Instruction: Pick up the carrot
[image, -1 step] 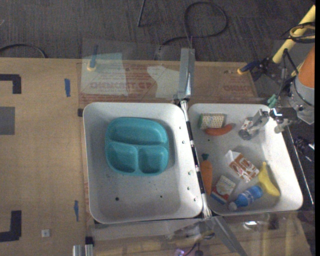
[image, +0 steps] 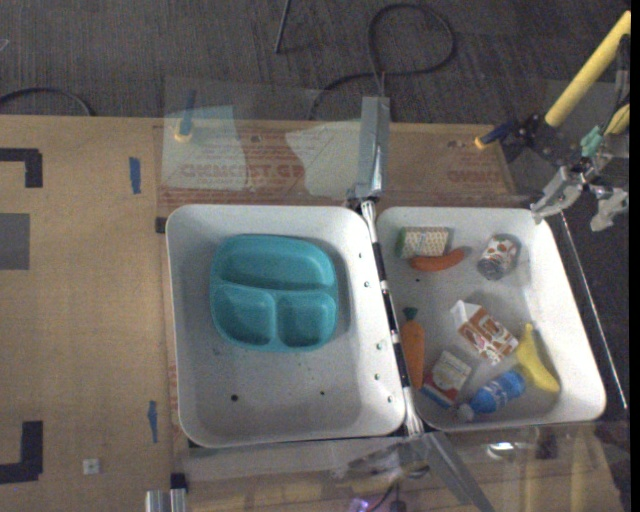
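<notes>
I saw the carrot (image: 412, 347) lying against the right bin's (image: 575, 330) nine o'clock wall, awkward for gripping, while my gripper (image: 585, 185) idled at one o'clock, its opening impossible to tell.

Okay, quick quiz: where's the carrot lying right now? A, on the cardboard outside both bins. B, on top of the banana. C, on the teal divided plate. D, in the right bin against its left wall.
D: the carrot lies in the right bin, along its left wall, apart from the teal divided plate in the left bin.
</notes>
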